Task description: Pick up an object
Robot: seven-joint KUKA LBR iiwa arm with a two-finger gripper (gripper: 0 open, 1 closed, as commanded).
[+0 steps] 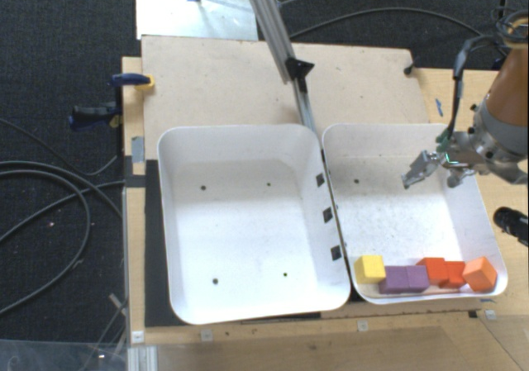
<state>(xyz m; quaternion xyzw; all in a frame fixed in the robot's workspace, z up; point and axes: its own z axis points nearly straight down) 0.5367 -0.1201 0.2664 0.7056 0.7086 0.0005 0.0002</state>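
From where I stand, the objects to pick from are 4 small blocks huddled along the near wall of the right-hand shallow white plastic bin (pixel 463 212): a yellow cube (pixel 370 268), a purple oblong block (pixel 403 279), a red-orange block (pixel 442 271) and a paler orange cube (pixel 480 273). They sit touching or very nearly so, pressed into the bin's curved bottom corner. They look like light foam or painted wood pieces, stiff enough to squeeze without harm and not at all fragile; matte faces should give decent friction. The yellow cube seems the easiest choice, since its left face stands clear of any neighbour, though the bin wall crowds its near side. I'd take it across the 2 faces running left to right, if the purple block leaves room for a finger.

The grey two-finger gripper (pixel 438 166) hangs over the middle of the right bin, well apart from the blocks. Its 2 fingers look spread apart with nothing between them, though the metal parts are small and blurred.

The left-hand white bin (pixel 190 154) sits beside it, their rims meeting. Most of the arm is cut off at the right. Whether the red-orange block is 1 piece or 2 I cannot tell.
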